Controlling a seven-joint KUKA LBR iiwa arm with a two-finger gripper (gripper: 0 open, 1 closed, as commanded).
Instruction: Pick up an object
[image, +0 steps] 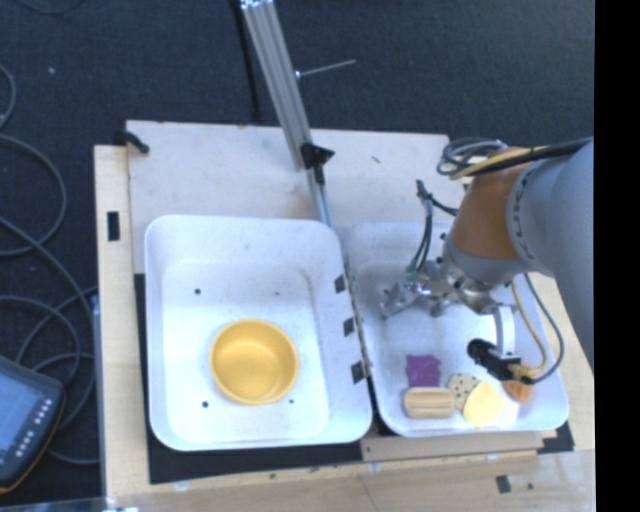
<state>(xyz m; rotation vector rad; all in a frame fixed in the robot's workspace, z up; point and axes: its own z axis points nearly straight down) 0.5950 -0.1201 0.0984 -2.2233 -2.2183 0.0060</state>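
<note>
I am reaching in from the right, and my pincer (415, 295) is hanging low inside the right bin (372, 262), over its upper, bare stretch of floor. From this slanted overhead view I cannot tell how the pincer is set or whether anything is in it; the metal parts there are small and blurred against the white.

The things I could be picking are lying well apart from it, bunched along the near edge of that same bin: a purple block (423, 369), a tan wooden piece (428, 403) just in front of it, a small speckled piece (461, 386) beside that, and a pale yellow piece (484, 404) at the right, touching or almost touching its neighbour. I am judging that they are sitting crowded like this because the bin's sloping wall is gathering them there. That crowding is making a clean grasp harder, since closing on one could nudge the next.

The yellow bowl (254, 360) is sitting upright and alone in the left bin (165, 250), easy to see but wide for my pincer.

I am judging that the pick is not yet made, and that I am needing to shift toward the near edge before descending.
</note>
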